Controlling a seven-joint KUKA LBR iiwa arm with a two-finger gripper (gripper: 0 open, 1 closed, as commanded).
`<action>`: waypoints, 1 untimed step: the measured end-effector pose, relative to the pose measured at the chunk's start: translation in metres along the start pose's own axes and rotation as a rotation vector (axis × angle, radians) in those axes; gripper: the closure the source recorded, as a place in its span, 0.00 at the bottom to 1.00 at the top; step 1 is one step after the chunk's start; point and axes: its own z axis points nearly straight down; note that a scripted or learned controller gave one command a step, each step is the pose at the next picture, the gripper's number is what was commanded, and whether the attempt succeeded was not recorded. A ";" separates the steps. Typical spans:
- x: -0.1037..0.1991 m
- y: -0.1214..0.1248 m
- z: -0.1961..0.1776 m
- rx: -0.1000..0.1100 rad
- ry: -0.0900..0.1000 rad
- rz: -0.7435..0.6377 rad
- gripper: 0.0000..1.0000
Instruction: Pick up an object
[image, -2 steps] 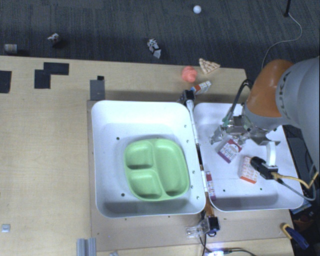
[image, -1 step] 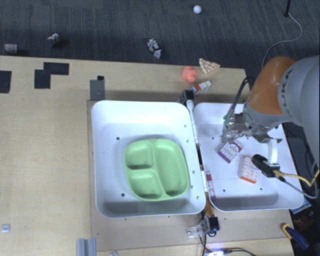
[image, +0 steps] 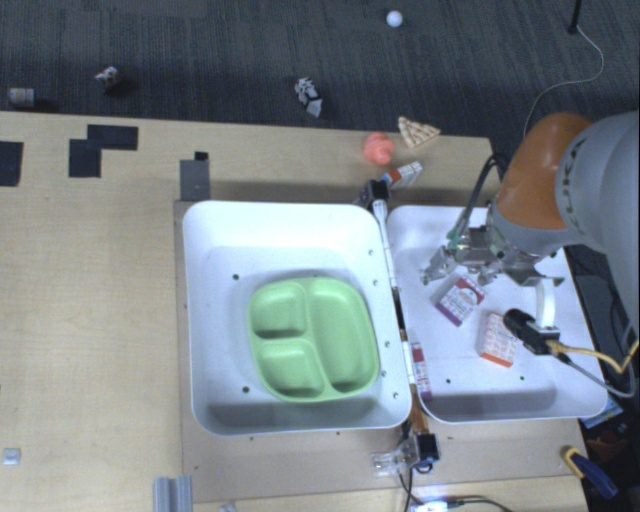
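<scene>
The hand (image: 452, 262) hangs low in the right bin (image: 570, 400), at 12 o'clock from a red packet (image: 460, 300) lying flat. I cannot tell if the hand is wide or narrow. It looks like the reaching step. Next, I think, it must drop down and squeeze the packet.

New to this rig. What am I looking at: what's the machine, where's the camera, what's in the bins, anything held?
One camera, fixed above the bench, looks down at a slant. The grey arm with the orange band is a robot reaching in from the right. Its end effector is over the right bin, close to a red-and-white packet. A second packet lies nearby. The left bin holds a green divided tray. Nothing is visibly held.
</scene>
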 end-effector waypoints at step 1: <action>-0.007 0.037 0.047 0.020 0.005 0.004 0.00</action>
